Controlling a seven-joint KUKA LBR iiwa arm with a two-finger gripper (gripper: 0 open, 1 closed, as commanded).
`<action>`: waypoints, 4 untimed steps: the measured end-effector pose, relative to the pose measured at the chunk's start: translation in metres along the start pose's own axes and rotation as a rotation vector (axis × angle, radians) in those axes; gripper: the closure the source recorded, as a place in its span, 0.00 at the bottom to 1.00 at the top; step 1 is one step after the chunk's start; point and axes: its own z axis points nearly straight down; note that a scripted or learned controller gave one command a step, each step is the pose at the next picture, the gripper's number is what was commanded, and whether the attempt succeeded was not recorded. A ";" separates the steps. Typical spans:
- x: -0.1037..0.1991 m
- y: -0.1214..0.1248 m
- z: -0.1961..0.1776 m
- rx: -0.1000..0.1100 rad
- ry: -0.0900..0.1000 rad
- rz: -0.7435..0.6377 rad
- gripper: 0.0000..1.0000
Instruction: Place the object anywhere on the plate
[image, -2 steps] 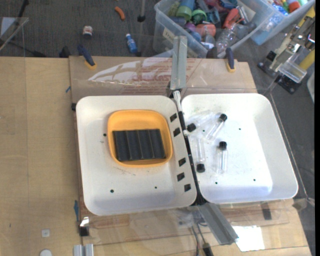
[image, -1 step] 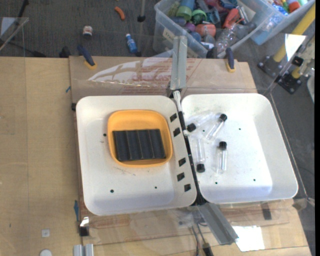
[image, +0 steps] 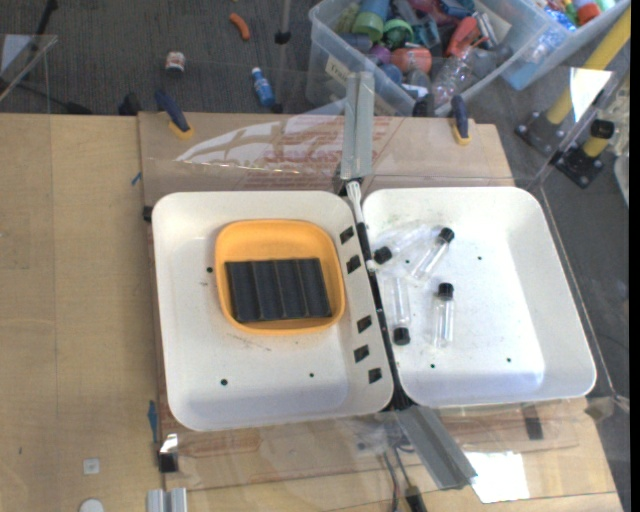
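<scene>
The bench was pale wood, with a clear tub of bright toys (image: 420, 40) on the floor at twelve o'clock. Two shallow white bins sat side by side, the left bin (image: 190, 380) and the right bin (image: 520, 340), meeting at a centre ridge.

In the left bin lay the orange plate (image: 232, 243), and on it a dark ribbed block (image: 278, 290) that covered most of its middle. In the right bin, toward its nine o'clock side, lay a loose cluster of clear vials (image: 425, 280) with black caps, some touching or overlapping; one vial (image: 443, 312) lay slightly apart at the cluster's five o'clock.

You had no sight of the gripper, so its finger state could not be judged.

Judgement: nothing was yet picked. You would do best to take the separate vial, closing across its narrow body. The clear tubes look slippery and prone to roll. Set it down on the bare orange rim or on the block.
</scene>
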 end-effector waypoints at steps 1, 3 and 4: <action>-0.009 0.001 0.000 -0.001 -0.001 -0.379 1.00; -0.009 0.001 0.000 -0.003 -0.002 -0.971 1.00; -0.009 0.001 0.001 -0.004 -0.002 -1.350 1.00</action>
